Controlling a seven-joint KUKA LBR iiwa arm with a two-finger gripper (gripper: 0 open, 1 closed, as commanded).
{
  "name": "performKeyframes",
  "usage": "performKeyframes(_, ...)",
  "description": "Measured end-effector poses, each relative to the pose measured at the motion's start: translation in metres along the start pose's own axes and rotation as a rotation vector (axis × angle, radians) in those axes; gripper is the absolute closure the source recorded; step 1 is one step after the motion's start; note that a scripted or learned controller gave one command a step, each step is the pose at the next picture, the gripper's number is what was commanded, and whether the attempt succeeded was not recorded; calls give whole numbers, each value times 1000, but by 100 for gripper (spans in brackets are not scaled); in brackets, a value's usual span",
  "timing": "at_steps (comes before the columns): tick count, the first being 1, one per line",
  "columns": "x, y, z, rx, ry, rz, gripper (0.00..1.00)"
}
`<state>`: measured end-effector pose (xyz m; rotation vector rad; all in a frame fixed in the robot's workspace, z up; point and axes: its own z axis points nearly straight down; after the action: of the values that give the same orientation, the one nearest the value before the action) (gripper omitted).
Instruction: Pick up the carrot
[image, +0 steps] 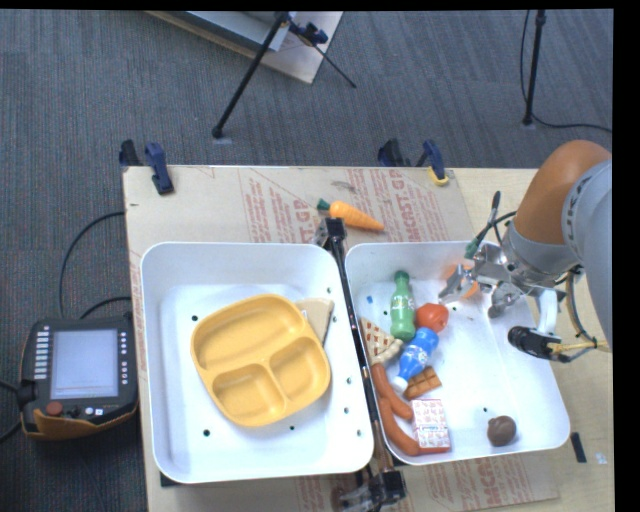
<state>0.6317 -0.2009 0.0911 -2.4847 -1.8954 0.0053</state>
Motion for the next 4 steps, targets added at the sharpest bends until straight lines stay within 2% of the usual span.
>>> performKeyframes(1, 5, 14, -66, -19, -9, -175, 0)
performKeyframes(2, 1, 13, 7, -7, -1, -224, 0)
performKeyframes(3, -9, -4, -38, -14, -5, -82, 0)
performKeyframes(4, -2, 13, -26, -13, -5, 10, 0)
